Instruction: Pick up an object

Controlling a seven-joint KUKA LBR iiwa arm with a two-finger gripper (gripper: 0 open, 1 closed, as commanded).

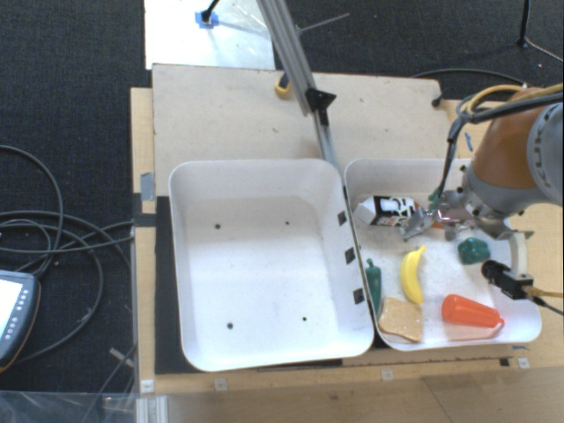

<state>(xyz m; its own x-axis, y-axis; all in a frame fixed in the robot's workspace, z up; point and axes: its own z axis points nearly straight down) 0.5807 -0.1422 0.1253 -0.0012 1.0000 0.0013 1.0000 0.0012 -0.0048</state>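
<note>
2 bins are seen, and the right bin (529, 329) is where the toy banana (411, 275) lies, near the gripper (418, 227). Finger state can't be told. Banana is judged light, stiff, a bit slick; best gripped across its middle.

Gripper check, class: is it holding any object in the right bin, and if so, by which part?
Cannot be told. The gripper hangs over the right bin beside the black-and-white carton, above the banana.
</note>
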